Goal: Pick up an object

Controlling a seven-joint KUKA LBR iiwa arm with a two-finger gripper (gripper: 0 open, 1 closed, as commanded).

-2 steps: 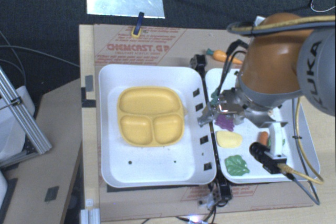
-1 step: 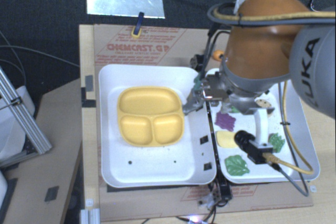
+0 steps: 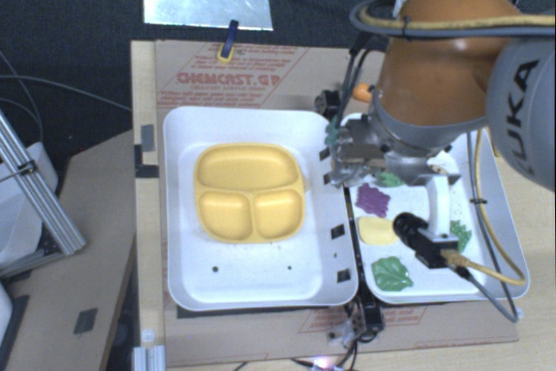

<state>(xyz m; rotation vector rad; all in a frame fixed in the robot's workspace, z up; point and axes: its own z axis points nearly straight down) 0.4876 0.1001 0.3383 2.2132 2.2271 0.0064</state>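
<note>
Here the grey arm [image 3: 452, 56] covers much of the right bin [image 3: 508, 261]; whether its gripper [image 3: 360, 154] has anything I cannot tell. The left bin [image 3: 174, 187] bears a yellow divided tray [image 3: 250, 191], probably light, stiff and smooth, best taken at its rim. Smaller pieces lie in the right bin: a purple piece [image 3: 373, 200], a pale yellow piece [image 3: 376, 229], a green leaf [image 3: 391, 274], likely soft and light. The bins rest on cardboard [image 3: 234, 74] over dark floor
</note>
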